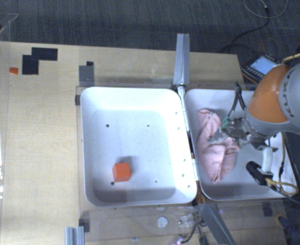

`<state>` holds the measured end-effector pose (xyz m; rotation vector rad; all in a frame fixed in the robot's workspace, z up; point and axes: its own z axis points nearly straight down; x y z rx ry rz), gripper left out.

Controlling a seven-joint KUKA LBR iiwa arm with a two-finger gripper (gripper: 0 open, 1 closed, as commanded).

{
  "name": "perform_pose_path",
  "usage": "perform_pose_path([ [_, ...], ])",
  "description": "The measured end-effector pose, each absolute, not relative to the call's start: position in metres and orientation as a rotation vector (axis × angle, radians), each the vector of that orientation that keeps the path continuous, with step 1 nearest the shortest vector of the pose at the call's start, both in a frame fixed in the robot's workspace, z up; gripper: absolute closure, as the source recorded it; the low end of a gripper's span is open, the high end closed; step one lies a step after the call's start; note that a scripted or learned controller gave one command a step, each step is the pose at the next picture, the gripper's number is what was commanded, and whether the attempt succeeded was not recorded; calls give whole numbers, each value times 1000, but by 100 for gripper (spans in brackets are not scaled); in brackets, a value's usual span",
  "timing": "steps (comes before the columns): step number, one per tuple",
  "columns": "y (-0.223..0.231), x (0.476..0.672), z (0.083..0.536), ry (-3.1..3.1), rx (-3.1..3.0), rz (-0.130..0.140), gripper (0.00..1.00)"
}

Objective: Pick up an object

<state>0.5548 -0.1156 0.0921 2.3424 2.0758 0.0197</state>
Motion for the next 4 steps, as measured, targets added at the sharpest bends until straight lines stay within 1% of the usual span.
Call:
perform_pose_path([
  [1, -116, 555, 92, 2076, 2342, 20, 0],
  [2, -113, 558, 105, 2078, 2335, 32, 100],
  [3, -84, 571, 94, 2140, 2276, 21, 100],
  [4, -56, 613, 213, 2297, 2134, 8, 100],
])
